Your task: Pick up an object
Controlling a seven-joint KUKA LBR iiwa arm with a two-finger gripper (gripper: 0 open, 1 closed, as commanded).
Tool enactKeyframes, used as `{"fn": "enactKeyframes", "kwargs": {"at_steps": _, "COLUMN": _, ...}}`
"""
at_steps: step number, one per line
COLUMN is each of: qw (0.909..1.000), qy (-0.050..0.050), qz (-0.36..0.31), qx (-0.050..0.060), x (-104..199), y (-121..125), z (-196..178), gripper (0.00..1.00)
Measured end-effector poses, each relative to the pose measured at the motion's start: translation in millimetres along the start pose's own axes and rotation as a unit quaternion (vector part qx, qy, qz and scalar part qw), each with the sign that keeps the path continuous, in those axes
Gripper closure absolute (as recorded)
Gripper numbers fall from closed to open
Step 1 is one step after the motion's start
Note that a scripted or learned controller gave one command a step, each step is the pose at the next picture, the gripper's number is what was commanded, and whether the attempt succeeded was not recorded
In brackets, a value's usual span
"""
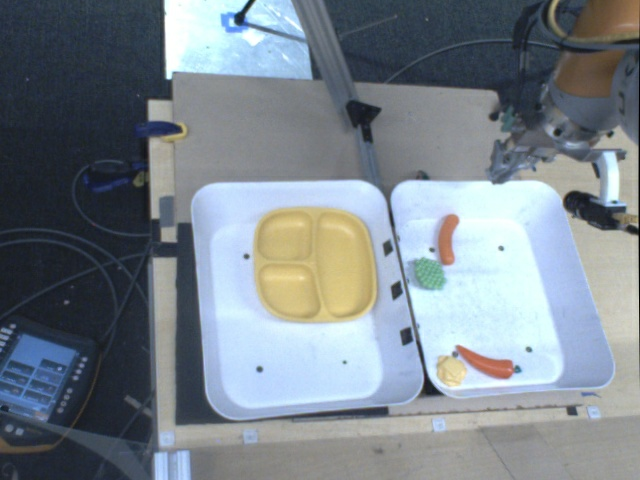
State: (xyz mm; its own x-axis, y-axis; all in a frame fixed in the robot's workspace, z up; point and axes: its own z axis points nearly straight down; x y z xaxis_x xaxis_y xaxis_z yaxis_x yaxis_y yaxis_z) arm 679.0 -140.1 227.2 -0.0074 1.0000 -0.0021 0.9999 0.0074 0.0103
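Observation:
The right bin (575,268) holds an orange sausage (447,239) near its back left. A green knobbly piece (430,273) lies just below the sausage. A red-orange chilli (486,363) and a small yellow item (451,371) sit at the bin's front left. My gripper (503,164) hangs over the back rim of the right bin, to the right of and beyond the sausage, with nothing visible between its fingers.
The left bin (225,368) carries a yellow divided plate (313,264). A grey pole (330,53) slants across the bench behind the bins. Cables and a handheld pendant (40,368) lie on the floor at the left.

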Motion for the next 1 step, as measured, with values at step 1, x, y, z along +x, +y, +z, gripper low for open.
{"fn": "enactKeyframes", "kwargs": {"at_steps": 1, "qw": 1.0, "qy": 0.0, "qz": 0.0, "qx": 0.004, "x": -0.1, "y": 0.8, "z": 10.6, "gripper": 1.0}}
